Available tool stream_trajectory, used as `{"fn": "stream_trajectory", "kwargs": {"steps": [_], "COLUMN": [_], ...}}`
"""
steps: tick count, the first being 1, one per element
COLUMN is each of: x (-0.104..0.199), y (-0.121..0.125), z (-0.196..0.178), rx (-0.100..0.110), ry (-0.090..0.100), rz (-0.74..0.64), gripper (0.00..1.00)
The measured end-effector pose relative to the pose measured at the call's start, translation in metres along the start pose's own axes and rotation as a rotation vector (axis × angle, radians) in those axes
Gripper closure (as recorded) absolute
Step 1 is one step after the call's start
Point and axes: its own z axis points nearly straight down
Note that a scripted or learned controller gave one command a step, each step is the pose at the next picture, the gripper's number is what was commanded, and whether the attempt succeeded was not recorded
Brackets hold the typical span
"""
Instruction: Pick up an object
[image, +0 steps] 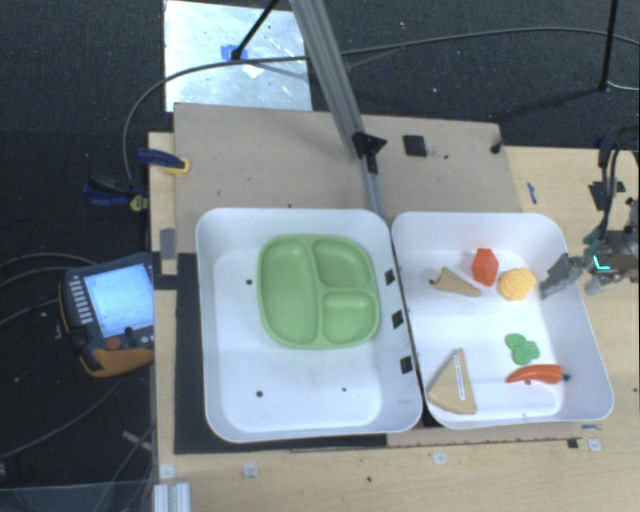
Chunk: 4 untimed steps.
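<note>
Your jaws (560, 275) sit at the right edge of the right bin (580, 345), low over its rim; whether they are released or clenched you cannot tell from this slant, and nothing shows between them. The nearest candidate is the yellow ball (517, 284), lying just to their left, with the orange block (485, 266) a little further left and slightly farther back. So the move turns on a short reach leftward. The ball is round, with no long axis to line up on. Nearer you lie the green piece (520, 348) and the red pepper (536, 375), its length running left to right. The left bin (230, 400) holds a green divided plate (275, 300).
</note>
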Motion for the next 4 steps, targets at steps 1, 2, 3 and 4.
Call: {"fn": "stream_trajectory", "kwargs": {"steps": [1,2,3,4], "x": [0.0,0.007,0.006,0.004], "y": [0.001,0.003,-0.002,0.001], "z": [-0.002,0.041,0.101,0.142], "rx": [-0.004,-0.003,-0.002,-0.002], "ry": [-0.001,0.0,0.0,0.0], "rz": [-0.001,0.002,0.002,0.003], "gripper": [0.0,0.0,0.0,0.0]}}
